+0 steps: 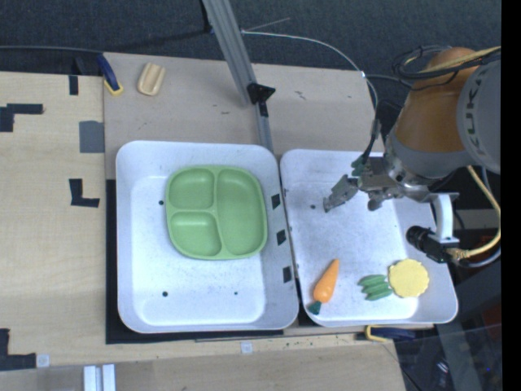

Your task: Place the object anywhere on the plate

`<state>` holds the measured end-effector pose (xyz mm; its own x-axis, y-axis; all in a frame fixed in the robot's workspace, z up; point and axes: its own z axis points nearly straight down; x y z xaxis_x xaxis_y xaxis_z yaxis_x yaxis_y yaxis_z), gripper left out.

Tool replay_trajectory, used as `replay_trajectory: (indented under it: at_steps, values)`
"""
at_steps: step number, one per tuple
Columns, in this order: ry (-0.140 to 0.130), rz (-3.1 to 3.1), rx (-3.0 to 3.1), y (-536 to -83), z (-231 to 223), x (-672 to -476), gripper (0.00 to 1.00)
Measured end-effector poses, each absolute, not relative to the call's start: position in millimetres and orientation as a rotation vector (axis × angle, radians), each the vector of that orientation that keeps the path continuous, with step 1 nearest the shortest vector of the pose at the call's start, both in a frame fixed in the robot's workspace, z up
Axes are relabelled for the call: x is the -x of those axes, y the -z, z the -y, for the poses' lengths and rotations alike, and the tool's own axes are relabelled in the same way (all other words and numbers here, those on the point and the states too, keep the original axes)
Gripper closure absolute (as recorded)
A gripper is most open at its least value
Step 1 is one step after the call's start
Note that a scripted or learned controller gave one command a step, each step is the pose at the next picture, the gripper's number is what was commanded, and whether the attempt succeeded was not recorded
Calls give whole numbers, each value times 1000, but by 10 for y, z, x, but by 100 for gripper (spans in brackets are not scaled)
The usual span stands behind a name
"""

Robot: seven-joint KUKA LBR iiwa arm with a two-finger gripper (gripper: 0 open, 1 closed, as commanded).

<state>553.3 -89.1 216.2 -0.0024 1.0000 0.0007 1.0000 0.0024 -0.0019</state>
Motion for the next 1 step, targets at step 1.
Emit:
replay_trajectory:
  at_steps: [1]
  values:
    - [-1,2222,2218,-2162,892,-5533,0]
